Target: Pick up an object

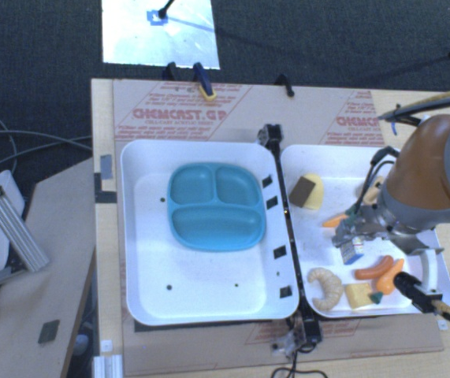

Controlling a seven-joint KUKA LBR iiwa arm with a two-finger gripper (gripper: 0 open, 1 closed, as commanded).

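Step in hand: the approach, as I judge it; the gripper (351,241) hangs low inside the right bin (331,168), and nothing shows lifted from the floor of that bin.

Fingers: small and blurred at this slant; I cannot tell whether they stand wide or narrow, and I see nothing between them.

Nearest object: a small orange piece (333,221), just beside the gripper on its left and perhaps touching it; the view is too coarse to settle that.

Other objects: an orange carrot (380,270) with a green end, near the gripper toward the front of the bin; a pale croissant (326,285) and a yellow block (358,294) beyond it at the front wall; a yellow and brown wedge (306,191) well apart, toward the back left corner.

Left bin (142,290): holds a blue divided plate (215,208); apart from the arm's work.

Next move calls for: settling on one target, most likely the small orange piece; centring the fingers over it so they straddle it rather than sit beside it; then closing and lifting straight up, clear of the carrot.
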